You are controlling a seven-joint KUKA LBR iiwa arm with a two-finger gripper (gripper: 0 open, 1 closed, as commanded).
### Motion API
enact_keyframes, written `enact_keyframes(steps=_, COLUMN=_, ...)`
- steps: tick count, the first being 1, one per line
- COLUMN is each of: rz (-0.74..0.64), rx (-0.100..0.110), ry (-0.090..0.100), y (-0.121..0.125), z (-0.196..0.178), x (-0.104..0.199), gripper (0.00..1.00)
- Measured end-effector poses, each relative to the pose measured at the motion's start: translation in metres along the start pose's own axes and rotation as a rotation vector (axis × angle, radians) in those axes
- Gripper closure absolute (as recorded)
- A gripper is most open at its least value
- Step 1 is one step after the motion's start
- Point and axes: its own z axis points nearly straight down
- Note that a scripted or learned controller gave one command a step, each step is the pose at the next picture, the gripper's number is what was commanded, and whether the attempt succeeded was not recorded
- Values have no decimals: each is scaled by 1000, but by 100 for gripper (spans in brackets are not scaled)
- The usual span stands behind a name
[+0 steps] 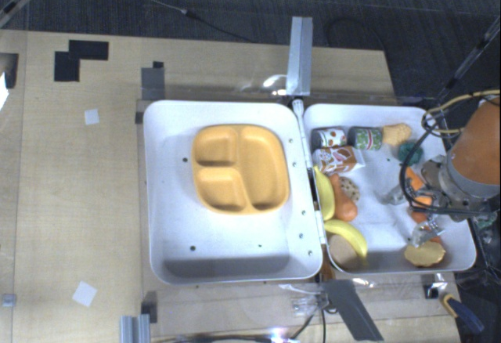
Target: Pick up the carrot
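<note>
Pale matt wooden table [70,200]; two smooth white plastic bins [168,177]; matt yellow plastic divided tray [237,167]; brushed grey metal post [299,55].

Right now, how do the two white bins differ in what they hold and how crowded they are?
The left bin holds a single yellow divided tray, lying flat near its middle; the right bin is crowded with many small food items, among them a banana and cans. The arm reaches over the right bin's right side, not the left bin. Both are shallow, white and sit side by side.
</note>
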Motion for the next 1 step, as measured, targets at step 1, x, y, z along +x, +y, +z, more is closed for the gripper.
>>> enact_keyframes(steps=1, rz=230, rx=0, ry=1, y=46, z=-1, x=-6, gripper=0)
